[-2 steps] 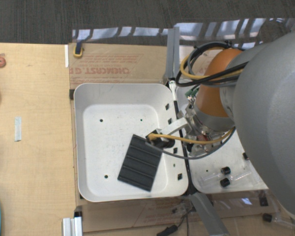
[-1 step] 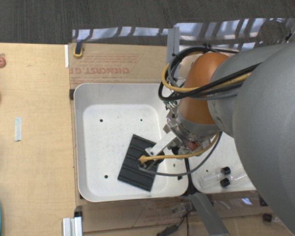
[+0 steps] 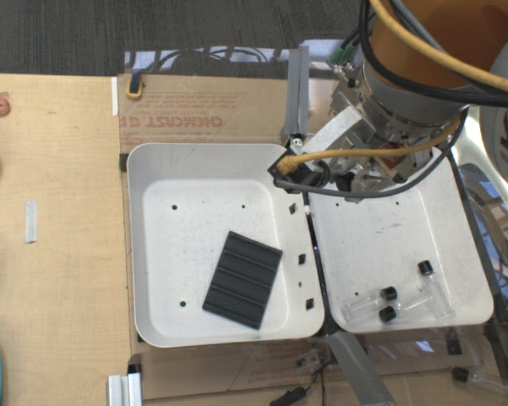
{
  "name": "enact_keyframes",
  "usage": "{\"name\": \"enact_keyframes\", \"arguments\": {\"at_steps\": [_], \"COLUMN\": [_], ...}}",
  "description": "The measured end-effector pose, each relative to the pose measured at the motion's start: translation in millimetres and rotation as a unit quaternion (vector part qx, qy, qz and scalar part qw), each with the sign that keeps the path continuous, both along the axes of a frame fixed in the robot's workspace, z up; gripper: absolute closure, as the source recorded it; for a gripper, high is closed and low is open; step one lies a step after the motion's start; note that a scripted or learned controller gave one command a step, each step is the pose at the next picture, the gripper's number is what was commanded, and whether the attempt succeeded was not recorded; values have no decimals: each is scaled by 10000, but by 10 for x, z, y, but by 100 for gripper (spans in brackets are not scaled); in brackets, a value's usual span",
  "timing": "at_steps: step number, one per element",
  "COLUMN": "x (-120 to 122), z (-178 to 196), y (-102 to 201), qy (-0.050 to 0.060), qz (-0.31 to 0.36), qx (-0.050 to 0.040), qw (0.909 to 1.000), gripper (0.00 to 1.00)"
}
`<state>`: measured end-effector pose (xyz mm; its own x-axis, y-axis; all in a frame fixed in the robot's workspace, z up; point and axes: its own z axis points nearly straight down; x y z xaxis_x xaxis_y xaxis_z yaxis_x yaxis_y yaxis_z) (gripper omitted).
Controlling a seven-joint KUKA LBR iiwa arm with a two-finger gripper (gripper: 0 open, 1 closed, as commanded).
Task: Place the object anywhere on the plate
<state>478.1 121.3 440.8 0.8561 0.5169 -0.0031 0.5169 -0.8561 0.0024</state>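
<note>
White bin [image 3: 152,227] holds ribbed black, perhaps rubber, plate [image 3: 242,279].

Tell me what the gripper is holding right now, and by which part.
It cannot be told. The wrist hangs over the right bin's back edge and nothing shows below it. The dark ribbed plate lies in the left bin.

A pale wooden tabletop [image 3: 59,294] stretches to the left beneath even overhead light, with dark grey carpeted floor [image 3: 152,11] beyond its far edge and a flattened sheet of printed brown cardboard [image 3: 203,112] spread across the middle of the surface
</note>
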Motion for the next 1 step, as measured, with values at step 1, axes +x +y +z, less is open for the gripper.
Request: {"name": "enact_keyframes", "arguments": {"at_steps": [1], "x": [-11], "z": [-1763], "y": [174], "qy": [24], "qz": [391], "qx": [0], "qw": [9992], "gripper": [100]}}
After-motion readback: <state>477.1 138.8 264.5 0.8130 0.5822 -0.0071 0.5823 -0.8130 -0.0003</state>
